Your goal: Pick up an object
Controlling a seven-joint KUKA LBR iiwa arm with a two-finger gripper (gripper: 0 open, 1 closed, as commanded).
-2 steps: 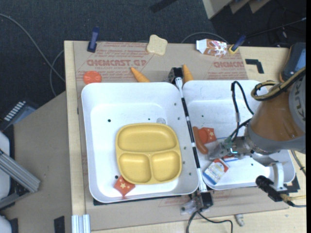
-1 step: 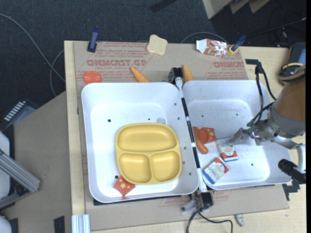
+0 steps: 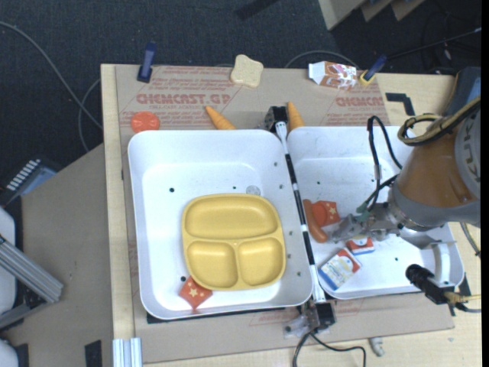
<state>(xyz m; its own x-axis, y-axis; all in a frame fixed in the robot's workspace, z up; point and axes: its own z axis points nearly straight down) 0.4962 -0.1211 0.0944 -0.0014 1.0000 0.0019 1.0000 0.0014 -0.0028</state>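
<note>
My gripper [image 3: 345, 225] hangs low over the left half of the right bin [image 3: 344, 147], with the arm reaching in from the right. Just left of its tip lies an orange-red packet [image 3: 319, 215], touching or nearly touching it. A small white and red packet [image 3: 360, 245] sits directly below the gripper. A larger white packet with blue and orange print [image 3: 339, 269] lies near the bin's front edge. I see nothing lifted off the bin floor.
The left bin [image 3: 153, 167] holds a yellow divided plate [image 3: 233, 239] and a red piece [image 3: 195, 293] at the plate's front left corner. Beyond the bins, the bench carries a bread-shaped toy [image 3: 246, 70], a carton [image 3: 333, 74], carrots [image 3: 219, 118] and a red disc [image 3: 144, 121].
</note>
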